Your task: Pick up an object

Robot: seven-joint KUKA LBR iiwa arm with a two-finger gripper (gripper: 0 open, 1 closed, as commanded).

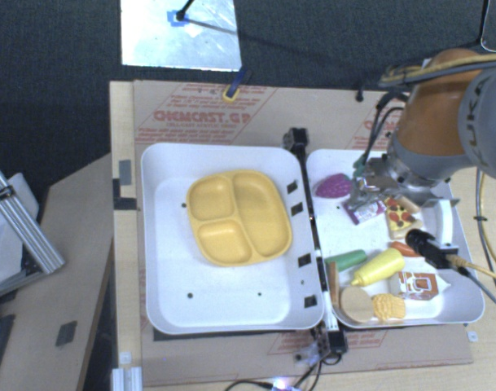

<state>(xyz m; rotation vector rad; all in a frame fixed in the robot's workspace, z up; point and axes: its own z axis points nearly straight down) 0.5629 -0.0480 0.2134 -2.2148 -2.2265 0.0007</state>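
A cardboard-covered surface carries two white bins side by side. The left bin holds a yellow divided tray. The right bin is crowded with toy food, and the gripper hangs low over a small purple-edged packet beside a purple piece. I cannot tell how it is set. This looks like the descent onto the packet — next, a close and straight lift. The dividing wall sits near; open room lies upward.
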